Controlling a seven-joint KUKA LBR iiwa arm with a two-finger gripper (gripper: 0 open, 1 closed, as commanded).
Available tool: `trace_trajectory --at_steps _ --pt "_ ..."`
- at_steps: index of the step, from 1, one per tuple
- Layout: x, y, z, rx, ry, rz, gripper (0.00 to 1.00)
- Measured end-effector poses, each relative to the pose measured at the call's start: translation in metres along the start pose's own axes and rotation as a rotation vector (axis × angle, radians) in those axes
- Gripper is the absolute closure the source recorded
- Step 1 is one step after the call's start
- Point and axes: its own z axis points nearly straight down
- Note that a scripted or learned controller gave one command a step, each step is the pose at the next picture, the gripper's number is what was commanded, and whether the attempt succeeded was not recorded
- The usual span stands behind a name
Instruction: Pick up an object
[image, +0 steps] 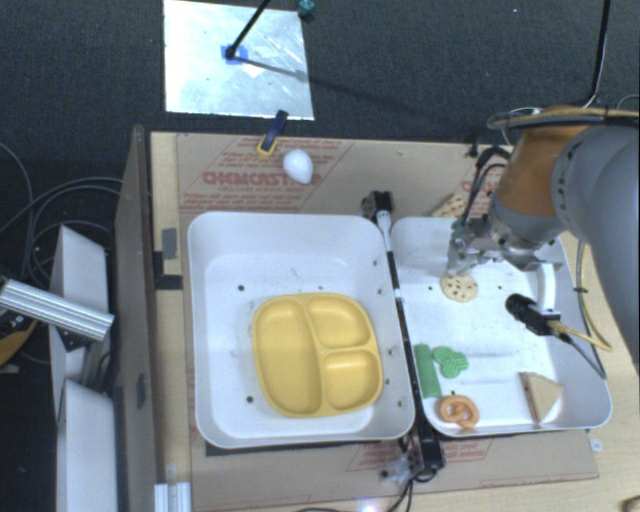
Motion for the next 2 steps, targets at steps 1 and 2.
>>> trace_trajectory --at_steps 1,2 --pt "-0.0564 -0.0205 -0.0435 0.013 -0.002 0.007 1.0" --pt "-0.0525 -0.0197 -0.0409 0.014 0.0 0.002 0.0"
